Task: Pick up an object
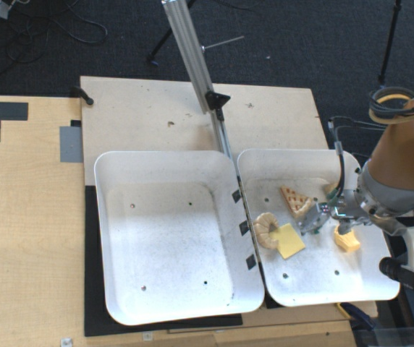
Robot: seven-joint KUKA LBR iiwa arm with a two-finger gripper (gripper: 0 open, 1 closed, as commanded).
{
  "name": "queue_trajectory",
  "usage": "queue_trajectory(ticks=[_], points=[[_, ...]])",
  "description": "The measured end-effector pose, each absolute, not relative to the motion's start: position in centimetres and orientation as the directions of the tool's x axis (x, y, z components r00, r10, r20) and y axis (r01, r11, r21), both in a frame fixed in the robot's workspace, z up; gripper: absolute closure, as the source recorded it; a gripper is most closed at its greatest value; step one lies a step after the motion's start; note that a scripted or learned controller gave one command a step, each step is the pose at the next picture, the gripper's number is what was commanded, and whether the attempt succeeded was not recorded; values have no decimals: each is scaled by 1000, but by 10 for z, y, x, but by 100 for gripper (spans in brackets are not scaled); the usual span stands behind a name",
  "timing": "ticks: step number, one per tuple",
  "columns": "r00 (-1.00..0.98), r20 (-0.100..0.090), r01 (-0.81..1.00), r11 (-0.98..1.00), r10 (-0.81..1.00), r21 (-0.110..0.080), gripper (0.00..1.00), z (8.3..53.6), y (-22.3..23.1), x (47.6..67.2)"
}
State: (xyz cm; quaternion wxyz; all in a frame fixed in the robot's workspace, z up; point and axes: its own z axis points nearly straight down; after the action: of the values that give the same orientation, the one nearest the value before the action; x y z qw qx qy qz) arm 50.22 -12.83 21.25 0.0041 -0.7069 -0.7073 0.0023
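The right bin (337, 284) holds several food-like items: a waffle-patterned wedge (294, 199), a tan ring-shaped piece (266, 230), a flat yellow square (290, 241) and a yellow chunk (347, 240). My gripper (315, 220) reaches in from the right and hangs low over the bin, just right of the wedge and above the yellow square. Nothing shows between its fingers. The arm's grey wrist and orange band (395, 157) stand at the right edge.
The left bin (113, 194) sits beside the right one, with black clips (242, 226) along the shared wall. A slanted aluminium post (192, 56) rises behind the bins. Light wood bench surface lies to the left.
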Motion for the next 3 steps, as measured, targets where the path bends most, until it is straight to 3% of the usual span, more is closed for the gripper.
queue_trajectory(ticks=[1,3], points=[[3,1,1000,-3,1000,-3,0,215,-129,503],[1,2,1000,-1,1000,-9,0,116,-138,513]])
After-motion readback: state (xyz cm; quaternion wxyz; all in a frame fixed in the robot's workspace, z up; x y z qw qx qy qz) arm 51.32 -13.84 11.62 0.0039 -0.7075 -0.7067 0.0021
